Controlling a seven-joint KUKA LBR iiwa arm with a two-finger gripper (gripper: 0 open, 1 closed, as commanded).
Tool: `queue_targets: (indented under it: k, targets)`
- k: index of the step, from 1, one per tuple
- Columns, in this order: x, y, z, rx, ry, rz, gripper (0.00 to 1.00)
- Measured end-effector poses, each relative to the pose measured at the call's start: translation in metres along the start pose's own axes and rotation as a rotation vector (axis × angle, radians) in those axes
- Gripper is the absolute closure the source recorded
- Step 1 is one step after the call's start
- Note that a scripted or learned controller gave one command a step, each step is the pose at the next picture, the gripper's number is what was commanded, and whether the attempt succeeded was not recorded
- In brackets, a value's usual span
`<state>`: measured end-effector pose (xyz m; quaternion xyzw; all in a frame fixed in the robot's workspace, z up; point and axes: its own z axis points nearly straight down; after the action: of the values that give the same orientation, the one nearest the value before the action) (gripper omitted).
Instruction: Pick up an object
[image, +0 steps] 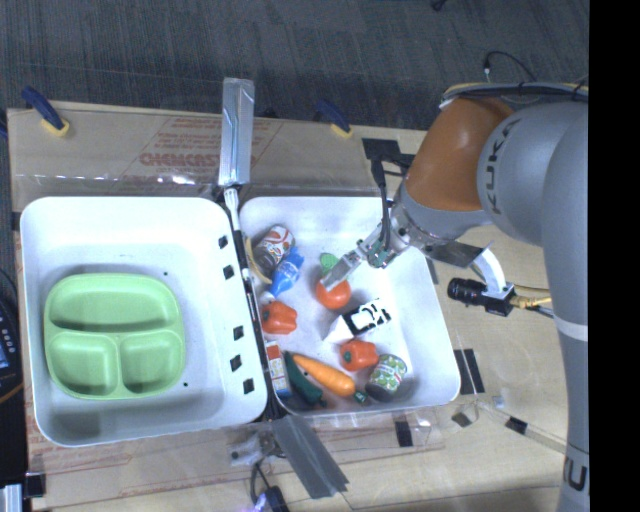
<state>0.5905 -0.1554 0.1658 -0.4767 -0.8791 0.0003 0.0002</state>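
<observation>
The right bin (420, 300) holds several small items. An orange-red tomato (333, 294) with a green stem lies near its middle. My gripper (345, 268) reaches in from the right and hangs just above the tomato's upper right side, close to its stem. Around the tomato lie a round labelled can (273, 243), a blue bottle (287, 272), an orange pepper (279, 318), a black and white block (366, 318), a red pepper (358, 353), a carrot (325, 375) and a second can (387, 372). Nothing is visibly lifted off the bin floor.
The left bin (60, 230) holds a green divided plate (115, 335). A divider ridge (240, 290) with black tabs separates the two bins. The grey arm with its orange band (460, 150) looms over the right bin's far right corner.
</observation>
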Motion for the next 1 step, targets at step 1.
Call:
queue_targets:
  k: [1]
  targets:
    - [-0.0151,0.0006,0.0716,-0.003,-0.004,0.002,0.0]
